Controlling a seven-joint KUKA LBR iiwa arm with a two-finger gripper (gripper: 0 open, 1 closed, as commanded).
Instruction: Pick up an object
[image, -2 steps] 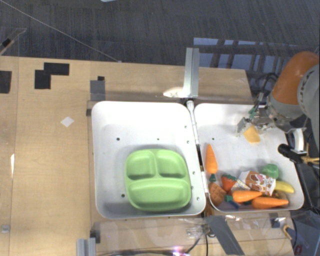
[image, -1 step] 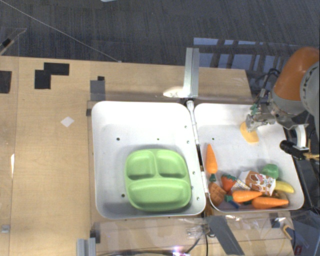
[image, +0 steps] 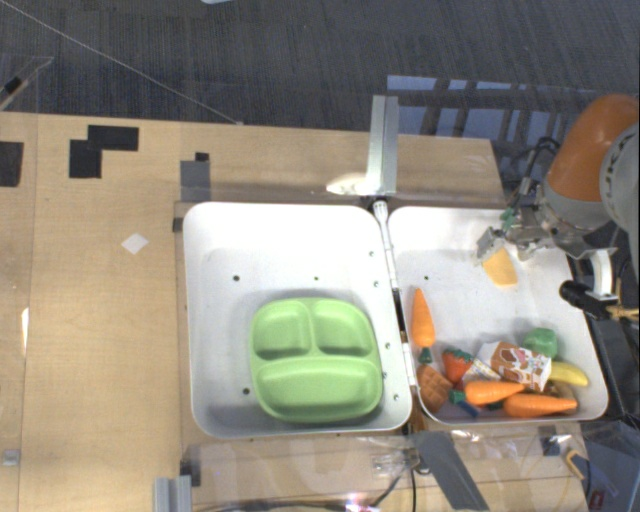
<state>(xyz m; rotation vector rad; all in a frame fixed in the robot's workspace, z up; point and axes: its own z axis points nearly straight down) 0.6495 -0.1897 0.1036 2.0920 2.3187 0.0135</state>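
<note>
**Worktop Layout With the Arm Over the Right Bin**

The wooden worktop (image: 90, 330) carries two shallow white bins side by side. All positions below are given relative to the divider (image: 388, 300), the narrow seam where the two bins meet.

Left of the divider lies the left bin (image: 215, 250). A green sectioned plate (image: 315, 358) rests flat on its floor, in the half nearer the camera and close to the divider. The plate has two small compartments at the far side and one wide compartment at the near side.

Right of the divider lies the right bin (image: 440, 245). An orange carrot (image: 423, 317) lies just beside the divider, pointing away from the camera. Further right and nearer the camera, a pile of toy food (image: 500, 380) fills the bin's near corner: more carrots, a printed packet, a banana and a green piece, touching and overlapping one another.

Well right of the divider, in the far half of the right bin, a yellow block (image: 500, 268) sits apart from the pile. The hand (image: 513, 240) is directly over it, at the end of the arm (image: 590, 170), which enters from the right edge. The block shows just below the fingertips; whether the fingers are apart, together or clamped on the block cannot be determined, and contact cannot be confirmed.
</note>
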